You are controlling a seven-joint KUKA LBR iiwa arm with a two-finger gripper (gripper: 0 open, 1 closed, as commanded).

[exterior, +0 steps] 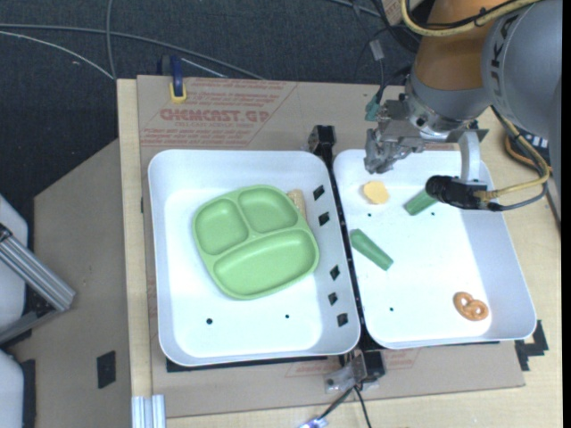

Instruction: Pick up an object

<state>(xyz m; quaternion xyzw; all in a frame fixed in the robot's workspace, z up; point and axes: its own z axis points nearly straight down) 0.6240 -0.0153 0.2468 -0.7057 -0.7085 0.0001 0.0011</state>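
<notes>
The grey arm comes in from the upper right, its orange band (459, 38) bulging above the wrist, and it bends down so that the gripper (382, 159) hangs over the far left corner of the right bin (500, 266). Whether anything sits between its fingers cannot be told from this slant, and nothing is plainly held.

Just below the gripper, near it but apart, lies a small yellow piece (376, 192) on the bin floor. To the gripper's right and a little lower is a short green block (418, 204), partly tucked against a black fitting with a cable. Further below the gripper lies a longer green bar (371, 249), set at a slant. Well away, toward the near right corner, sits a small brown pretzel (470, 307).

Left of the gripper, in the left bin (178, 319), rests a green divided tray (256, 241).

On the cardboard sheet (268, 114) under the bins, red print reads roughly "CHEMCAST GP"; the smaller lines are too faint to read
</notes>
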